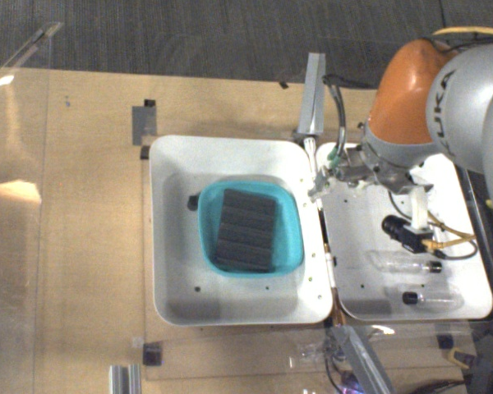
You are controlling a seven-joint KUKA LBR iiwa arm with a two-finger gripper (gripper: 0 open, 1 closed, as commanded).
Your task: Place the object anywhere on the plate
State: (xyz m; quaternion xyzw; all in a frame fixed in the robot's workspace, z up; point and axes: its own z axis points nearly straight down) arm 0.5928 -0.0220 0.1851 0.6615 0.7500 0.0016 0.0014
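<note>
a pale wooden bench (82,261) seen from above, carrying two shallow white bins side by side.

in the left bin (166,253), a teal plate (291,238) with rounded corners sits near the middle, slightly toward the bin's far edge. a dark grey ribbed block (246,228) lies flat on the plate, well inside its rim. its long axis runs from the bin's far edge toward the near edge, tilted a little, and the ribs cross it. on this showing the task's thing is already where the task wants it.

just right of the seam between the bins, at the far left corner of the right bin (470,279), is the end effector (333,177). it hangs below the grey and orange arm (444,97), which reaches in from the right. the wrist hides much of it, so it cannot be told whether it is open or closed, and nothing can be seen in its grasp.

the relation that matters: the block lies to the left of the end effector and a little toward the near edge, across the seam, apart from it and not touching.

toward the right bin's near edge lie two clear tube-like things (398,263) with dark ends, too faint to name surely.
</note>
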